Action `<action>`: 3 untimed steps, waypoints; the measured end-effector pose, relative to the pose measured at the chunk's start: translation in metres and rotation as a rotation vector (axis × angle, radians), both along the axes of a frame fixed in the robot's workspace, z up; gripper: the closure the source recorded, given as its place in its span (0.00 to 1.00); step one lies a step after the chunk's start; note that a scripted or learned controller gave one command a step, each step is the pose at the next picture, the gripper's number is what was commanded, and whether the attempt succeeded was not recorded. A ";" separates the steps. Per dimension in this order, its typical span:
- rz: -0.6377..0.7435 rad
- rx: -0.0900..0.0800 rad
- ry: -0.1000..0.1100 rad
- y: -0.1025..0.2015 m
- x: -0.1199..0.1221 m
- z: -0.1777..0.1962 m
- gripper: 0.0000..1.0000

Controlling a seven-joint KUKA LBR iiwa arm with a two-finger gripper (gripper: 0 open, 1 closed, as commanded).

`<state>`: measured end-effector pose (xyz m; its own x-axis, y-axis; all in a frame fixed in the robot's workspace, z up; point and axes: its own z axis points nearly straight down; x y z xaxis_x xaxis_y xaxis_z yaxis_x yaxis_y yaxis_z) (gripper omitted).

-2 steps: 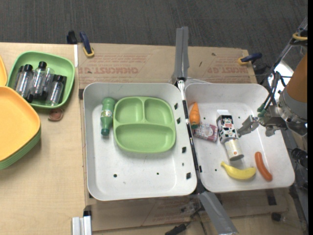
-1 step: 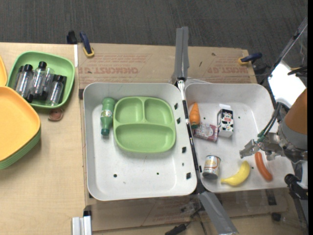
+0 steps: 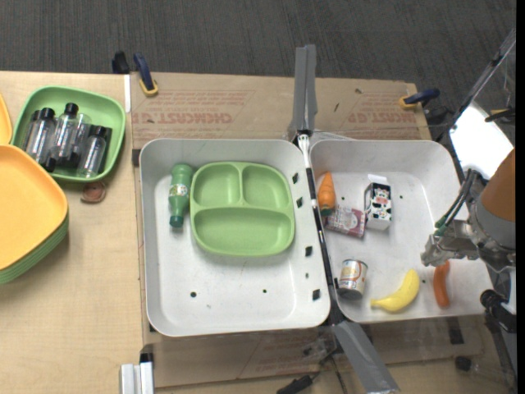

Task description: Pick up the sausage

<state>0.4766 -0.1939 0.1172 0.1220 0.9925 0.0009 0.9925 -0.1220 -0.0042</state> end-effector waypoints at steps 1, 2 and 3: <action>0.048 0.000 0.000 0.057 0.000 -0.008 1.00; -0.351 -0.003 0.000 0.018 0.000 -0.007 1.00; -0.226 -0.001 0.001 0.011 0.000 -0.027 1.00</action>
<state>0.4765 -0.1827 0.0903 0.3413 0.9400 -0.0004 0.9400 -0.3413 -0.0053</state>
